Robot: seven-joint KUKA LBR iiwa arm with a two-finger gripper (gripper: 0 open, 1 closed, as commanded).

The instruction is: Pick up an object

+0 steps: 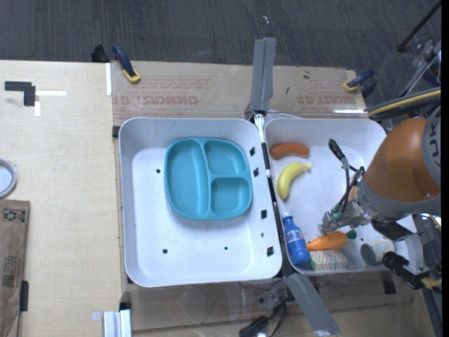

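The right bin (317, 121) holds a yellow banana (290, 177), a red-orange sausage (290, 149), a blue bottle (295, 241) with a white cap, an orange carrot (330, 241) and a tan speckled sponge (330, 260). My gripper (339, 220) hangs low at the bin's front right, just above the carrot's right half. The orange and grey wrist covers the bin's right side. Nothing shows held in the gripper.
A teal divided plate (208, 179) lies in the left bin (144, 223). A black long-handled utensil (339, 156) stands close behind the gripper. A small grey-green item (369, 254) lies at the right bin's front corner. A divider bar (264, 72) separates the bins.
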